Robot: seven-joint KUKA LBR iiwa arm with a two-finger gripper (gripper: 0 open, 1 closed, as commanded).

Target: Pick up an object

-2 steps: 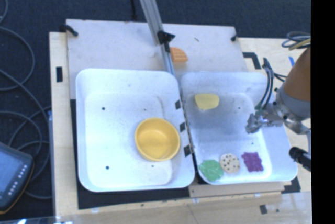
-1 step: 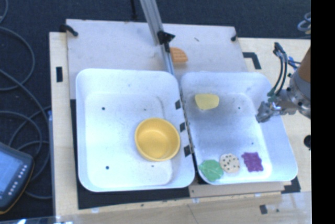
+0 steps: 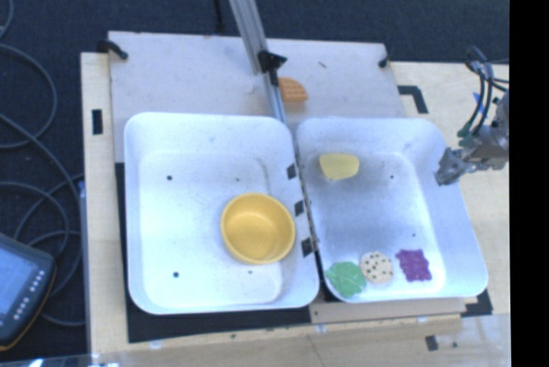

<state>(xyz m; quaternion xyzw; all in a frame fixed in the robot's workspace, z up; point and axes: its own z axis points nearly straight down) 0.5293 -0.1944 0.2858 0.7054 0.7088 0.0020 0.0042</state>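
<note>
Pale yellow flat object [image 3: 339, 165] at 12 o'clock in right white bin [image 3: 446, 224]; gripper [image 3: 450, 167] at bin's 3 o'clock rim, finger state unclear.

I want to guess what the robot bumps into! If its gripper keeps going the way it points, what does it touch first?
Probably the raised right rim of the right white bin. The grey two-finger gripper sits at that edge, pointing down and left into the bin. Past the rim lies bare floor; the pale yellow flat piece is farther left. Height is unclear.
</note>
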